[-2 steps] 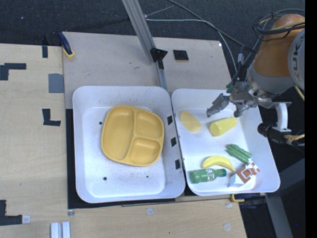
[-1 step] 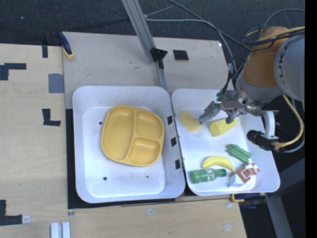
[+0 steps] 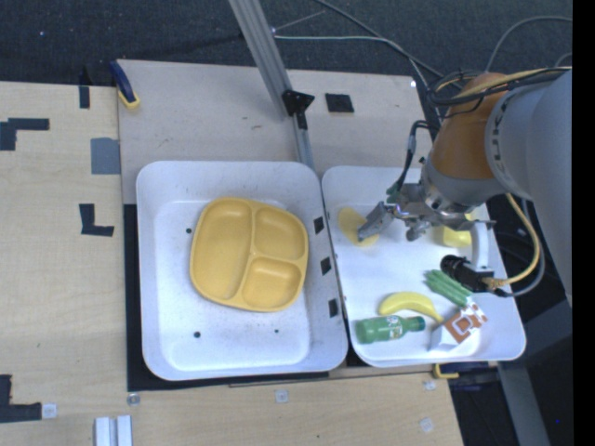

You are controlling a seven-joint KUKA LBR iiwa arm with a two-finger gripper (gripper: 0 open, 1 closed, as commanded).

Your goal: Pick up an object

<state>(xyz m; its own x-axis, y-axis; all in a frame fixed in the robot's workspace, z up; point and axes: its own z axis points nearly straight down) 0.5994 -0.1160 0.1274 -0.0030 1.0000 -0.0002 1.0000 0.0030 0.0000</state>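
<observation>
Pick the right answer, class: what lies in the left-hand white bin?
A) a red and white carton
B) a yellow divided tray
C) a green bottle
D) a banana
B: the yellow divided tray lies alone in the left bin, while the bottle and banana lie in the right bin.

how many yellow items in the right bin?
3: a banana near the front, a yellow piece at the left wall by the gripper, another half hidden under the arm. More may be covered.
</observation>
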